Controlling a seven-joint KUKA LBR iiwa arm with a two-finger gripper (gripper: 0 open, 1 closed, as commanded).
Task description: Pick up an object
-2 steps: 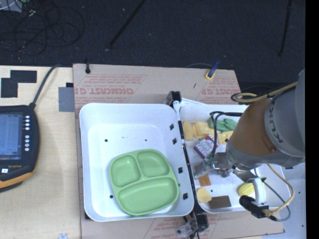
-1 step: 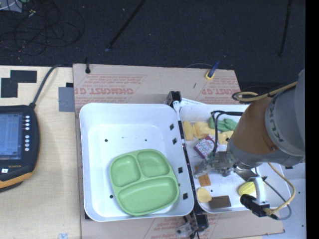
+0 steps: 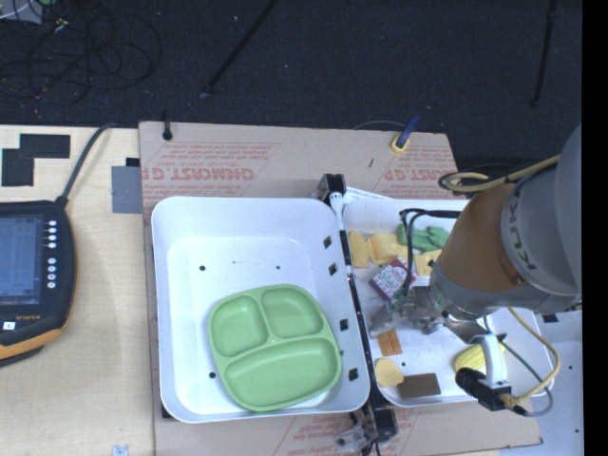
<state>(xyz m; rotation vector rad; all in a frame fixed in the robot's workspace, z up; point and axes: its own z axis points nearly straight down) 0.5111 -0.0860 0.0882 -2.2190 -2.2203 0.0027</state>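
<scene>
The right bin (image 3: 432, 351) holds several small items: yellow pieces (image 3: 372, 249), a green object (image 3: 429, 237), a purple and red packet (image 3: 389, 278), an orange piece (image 3: 389, 343), a brown block (image 3: 420, 385), a pale yellow disc (image 3: 388, 373) and a yellow object (image 3: 471, 359). My gripper (image 3: 414, 306) is low in this bin, just right of the packet and above the orange piece. The grey arm with its orange band (image 3: 480, 245) covers the bin's right half and hides what lies beneath it.
The left bin (image 3: 190, 218) holds a green divided plate (image 3: 274, 348). Both bins rest on cardboard (image 3: 285, 155). A teach pendant (image 3: 28, 269) lies at the far left. A blue and yellow clip (image 3: 406, 134) sits at the cardboard's back edge. Cables (image 3: 518, 383) loop near the right bin's front.
</scene>
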